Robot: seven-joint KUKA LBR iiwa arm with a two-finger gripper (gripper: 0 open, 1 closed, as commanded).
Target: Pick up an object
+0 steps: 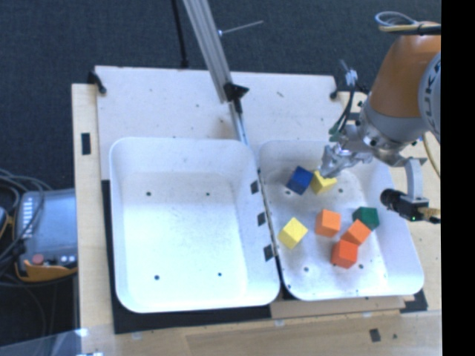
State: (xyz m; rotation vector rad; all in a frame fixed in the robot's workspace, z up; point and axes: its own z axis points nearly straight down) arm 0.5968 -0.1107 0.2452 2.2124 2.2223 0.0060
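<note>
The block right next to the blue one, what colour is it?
Yellow. The block touches the blue block in the right bin, seen in the camera view.

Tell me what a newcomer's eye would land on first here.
First, the bright blocks scattered in the right bin: a blue block, yellow blocks, orange blocks, one green block. Next, the orange-banded arm entering from the right, its hand low over a yellow block beside the blue one.
</note>
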